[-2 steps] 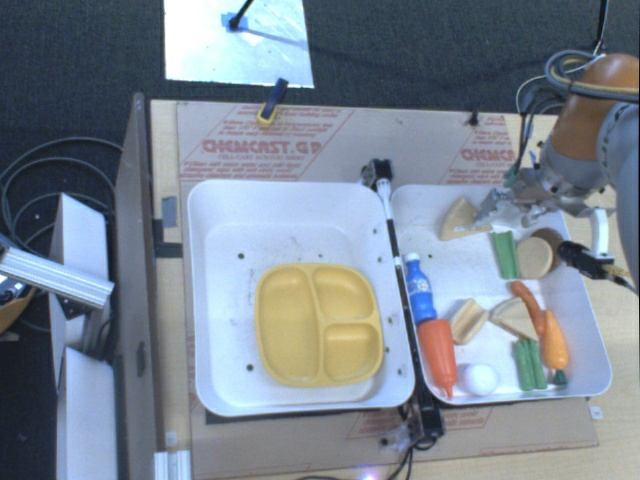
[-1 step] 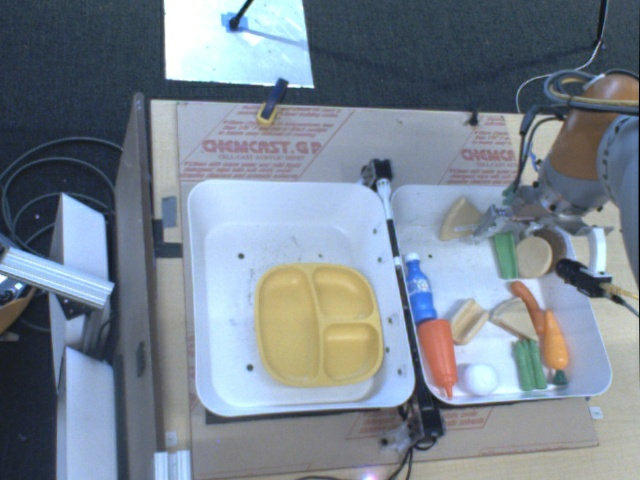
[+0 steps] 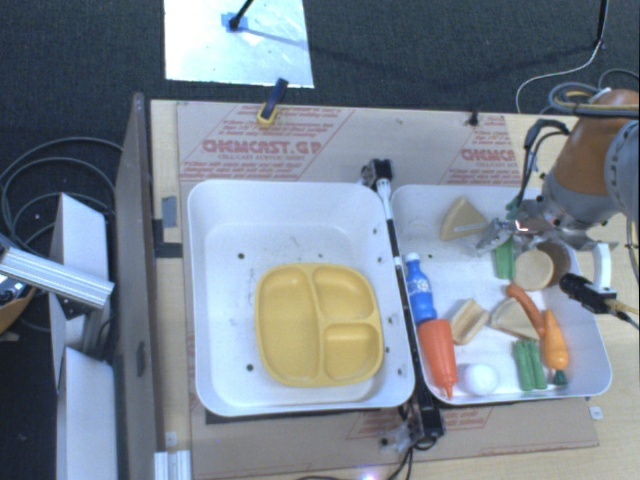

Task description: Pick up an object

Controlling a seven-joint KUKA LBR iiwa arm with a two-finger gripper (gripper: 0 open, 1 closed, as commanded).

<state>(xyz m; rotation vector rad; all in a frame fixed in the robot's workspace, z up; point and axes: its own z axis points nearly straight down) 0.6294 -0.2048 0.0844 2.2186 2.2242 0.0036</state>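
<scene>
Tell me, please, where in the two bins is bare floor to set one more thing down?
The left white bin has bare floor along its far side and left side, around the yellow divided plastic tray. The right white bin is crowded; one small patch lies between the tan wedge and the blue-labelled bottle.

Grey arm (image 3: 600, 183) with orange band reaching in from the right edge of the camera view, wrist bent downward and leftward, claw (image 3: 515, 230) held low at the arm's left end, pointing down-left
</scene>
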